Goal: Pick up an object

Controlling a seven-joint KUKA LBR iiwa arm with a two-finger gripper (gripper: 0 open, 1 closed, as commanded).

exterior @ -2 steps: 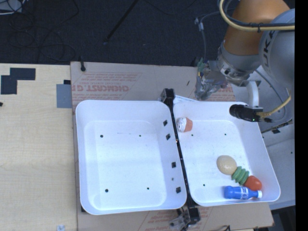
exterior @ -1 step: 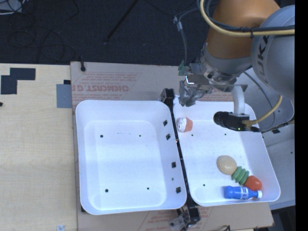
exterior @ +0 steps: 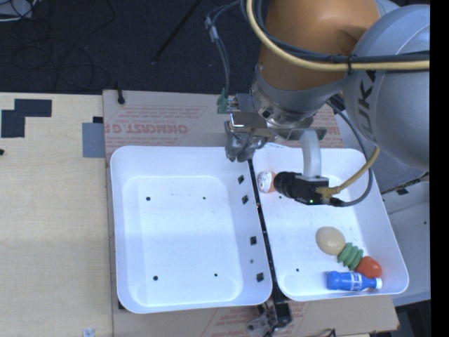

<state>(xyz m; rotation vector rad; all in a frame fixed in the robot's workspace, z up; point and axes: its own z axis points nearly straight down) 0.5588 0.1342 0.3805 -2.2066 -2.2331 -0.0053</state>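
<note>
1 end effector (exterior: 240, 149) above the bins' divider, finger spread indiscernible, grip unclear.

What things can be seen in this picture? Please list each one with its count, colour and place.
bins: 2, white, side by side on the bench; left bin, right bin
small round object: 1, white with orange, right bin, top left, near the divider
oval object: 1, beige, right bin, lower right
ridged piece: 1, green, between the oval object and the red piece
red piece: 1, red-orange, right bin, lower right
bottle: 1, blue with white end, lying in the right bin's lower right corner
cardboard sheet: 1, brown with red print, under the bins
arm: 1, grey and orange, above the right bin
gripper: 1, dark metal, over the divider at the bins' far edge
</note>
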